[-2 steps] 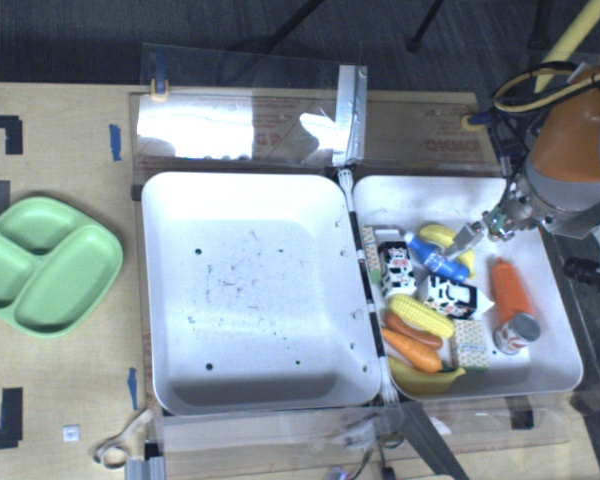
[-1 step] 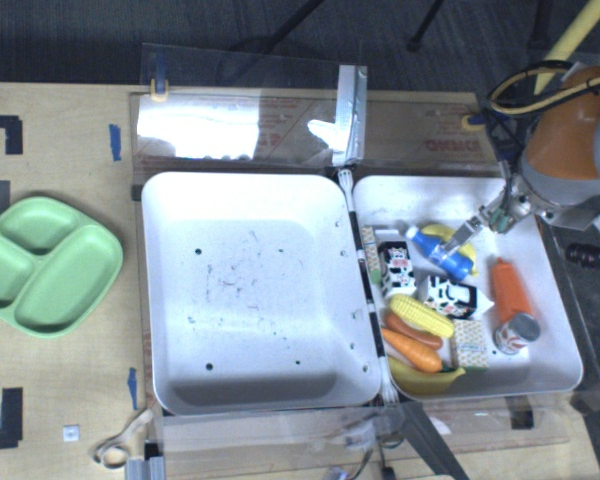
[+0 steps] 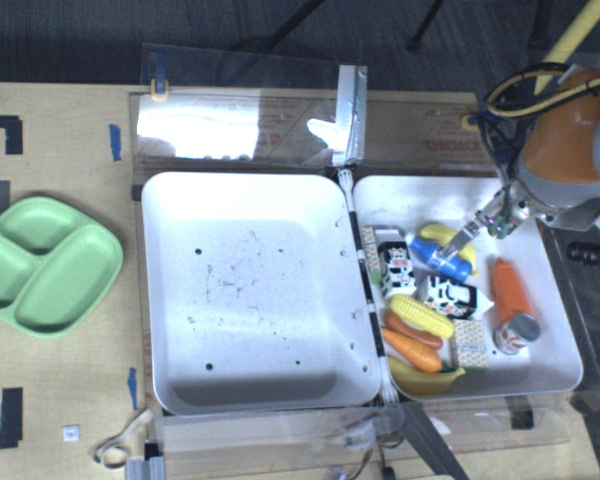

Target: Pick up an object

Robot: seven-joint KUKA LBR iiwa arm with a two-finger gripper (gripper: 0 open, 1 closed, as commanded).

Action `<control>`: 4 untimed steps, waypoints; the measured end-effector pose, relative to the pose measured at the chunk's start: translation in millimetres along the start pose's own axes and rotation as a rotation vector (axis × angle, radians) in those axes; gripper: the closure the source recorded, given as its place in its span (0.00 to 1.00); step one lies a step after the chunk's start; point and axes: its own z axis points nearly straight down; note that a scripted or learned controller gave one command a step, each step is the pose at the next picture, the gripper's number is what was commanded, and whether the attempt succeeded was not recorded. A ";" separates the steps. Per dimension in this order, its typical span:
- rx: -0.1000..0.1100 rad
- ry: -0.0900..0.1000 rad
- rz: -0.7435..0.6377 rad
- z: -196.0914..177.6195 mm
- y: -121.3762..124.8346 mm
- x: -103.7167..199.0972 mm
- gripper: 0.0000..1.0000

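The right bin holds a heap of small objects. A blue can lies near its middle, with a yellow piece just behind it. My gripper reaches down from the right, and its tip sits at the upper right end of the blue can. An ear of corn, a carrot and a banana lie toward the front. An orange-red bottle lies at the right. Black-and-white items sit between them.
The left bin stands beside the right one. A green divided plate rests on the bench at far left. A clear panel with a metal post stands behind the bins. Cables hang by the arm.
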 end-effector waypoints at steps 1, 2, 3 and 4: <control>0.019 0.029 -0.226 19.4 0.1 -17.6 0.00; 0.013 0.024 -0.224 8.1 1.5 -19.1 1.00; 0.029 0.030 0.169 -69.5 26.3 0.6 1.00; 0.025 0.025 0.167 -80.9 28.7 -0.1 1.00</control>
